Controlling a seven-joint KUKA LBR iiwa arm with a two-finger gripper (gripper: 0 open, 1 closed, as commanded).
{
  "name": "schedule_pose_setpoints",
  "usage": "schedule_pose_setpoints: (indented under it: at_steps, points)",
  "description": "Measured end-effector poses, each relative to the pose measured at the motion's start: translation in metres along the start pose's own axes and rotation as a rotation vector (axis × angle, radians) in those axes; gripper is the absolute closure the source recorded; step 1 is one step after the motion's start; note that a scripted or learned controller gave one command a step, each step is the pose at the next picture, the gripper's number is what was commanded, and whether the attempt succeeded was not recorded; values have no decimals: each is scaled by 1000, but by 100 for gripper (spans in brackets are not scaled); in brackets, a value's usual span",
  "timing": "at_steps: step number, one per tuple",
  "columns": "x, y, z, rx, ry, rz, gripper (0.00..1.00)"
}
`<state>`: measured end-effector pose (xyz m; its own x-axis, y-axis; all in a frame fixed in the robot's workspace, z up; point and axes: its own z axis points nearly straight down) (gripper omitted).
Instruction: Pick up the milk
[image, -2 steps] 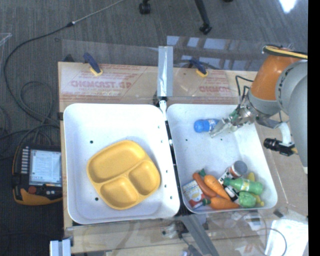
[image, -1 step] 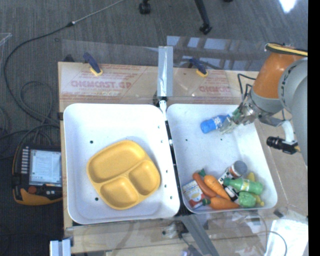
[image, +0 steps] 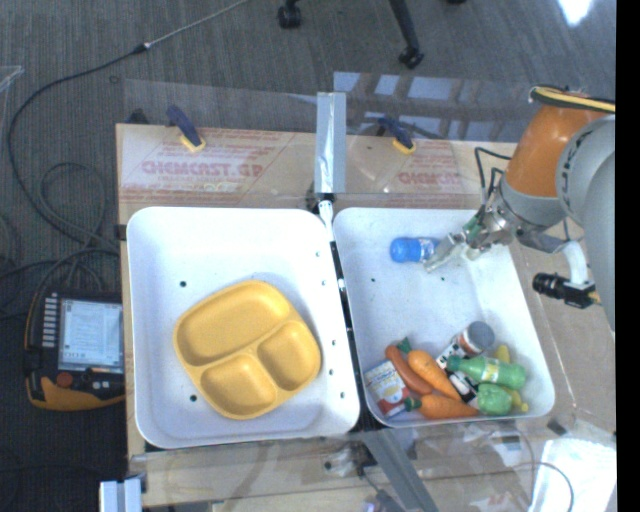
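- So the arm (image: 560, 160) comes in from the right and has its gripper (image: 462, 240) parked over the upper part of the right bin (image: 440, 290), near the far wall.
- Honestly can't tell whether the gripper is open or closed, it's too small and cluttered at that angle. Nothing visibly sits in it, so I wouldn't call anything grabbed.
- Just beside the gripper, on its left, is a small blue-capped bottle (image: 412, 249) lying on its side on bare bin floor. Whether they touch I can't say.
- The milk (image: 383, 384), as far as I can judge, is the little white carton with red print down in the near-left corner of the right bin, jammed against the bin wall and touching the carrots (image: 425, 372).
- That whole near corner is a pile: carrots, green bottles (image: 492, 376), a small dark can (image: 470, 343), all crowded together. Probably slid there since the bin is shallow and things collect at the low end.
- My guess is the carton's a tight grab: wall on one side, carrot on the other, not much room for the gripper to slip in.
- Plenty of open floor in the middle of the right bin though, so travelling down there looks easy.
- Left bin (image: 160, 260) just holds a yellow divided tray (image: 247, 346), well apart from all this.
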<state>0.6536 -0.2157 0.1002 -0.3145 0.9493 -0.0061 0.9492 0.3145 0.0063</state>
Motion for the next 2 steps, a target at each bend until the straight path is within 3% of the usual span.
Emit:
schedule_pose_setpoints:
  at_steps: [1, 2]
  points:
    - [-6, 14, 8, 21, 24, -72, 0]
    - [-7, 13, 1, 20, 15, -77, 100]
